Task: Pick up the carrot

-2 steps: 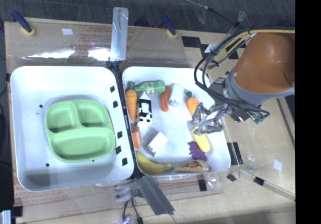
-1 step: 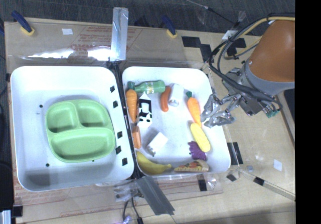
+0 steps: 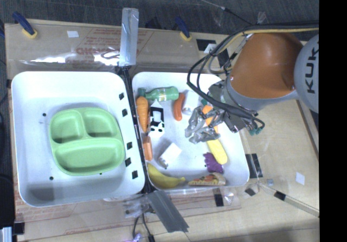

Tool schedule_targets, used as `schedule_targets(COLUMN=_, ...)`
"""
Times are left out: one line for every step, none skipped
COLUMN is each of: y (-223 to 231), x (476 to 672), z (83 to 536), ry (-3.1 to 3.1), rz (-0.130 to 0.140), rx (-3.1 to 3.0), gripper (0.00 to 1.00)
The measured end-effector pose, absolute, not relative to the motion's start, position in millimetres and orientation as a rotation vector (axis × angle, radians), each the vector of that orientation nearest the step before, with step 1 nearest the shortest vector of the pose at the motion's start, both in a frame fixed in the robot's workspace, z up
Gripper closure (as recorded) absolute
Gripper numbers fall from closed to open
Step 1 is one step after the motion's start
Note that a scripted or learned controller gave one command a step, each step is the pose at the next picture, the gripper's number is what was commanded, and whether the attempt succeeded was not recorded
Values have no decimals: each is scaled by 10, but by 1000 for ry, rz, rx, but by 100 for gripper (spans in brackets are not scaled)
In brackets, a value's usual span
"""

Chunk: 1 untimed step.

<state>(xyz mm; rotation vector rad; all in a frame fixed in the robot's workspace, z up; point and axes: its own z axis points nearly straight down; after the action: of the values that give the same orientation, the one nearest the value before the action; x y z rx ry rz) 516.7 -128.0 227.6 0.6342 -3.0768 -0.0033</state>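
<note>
Closest to the camera is the grey arm with its orange band [image 3: 263, 67], which reaches over the right bin [image 3: 238, 154]. Taking the carrot [image 3: 142, 113] as landmark: it lies along the left wall of this bin, near the upper part, with its thick end up. Just right of it there is a black-and-white block [image 3: 156, 121], above it a green bottle [image 3: 162, 94], and further right a small red-orange piece [image 3: 178, 106]. Below it lie a white card [image 3: 170, 153] and a banana [image 3: 164, 178]. The gripper [image 3: 201, 129] hangs well apart from the carrot, on its right, above a yellow piece [image 3: 217, 151] and a purple toy [image 3: 213, 163]. Its metal fingers [image 3: 195, 127] seem a little spread and I see nothing caught between them, though the clutter makes this hard to judge. The risk, I think, is the wall: the carrot is so tight against it that one finger may hit the rim, or the fingers may close on the block instead. The green tray [image 3: 87, 140] lies far left, in the other bin.
</note>
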Motion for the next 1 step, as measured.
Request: schedule_targets(y=-1280, x=5185, z=2396, ry=-3080, rz=2, rx=640, gripper=100)
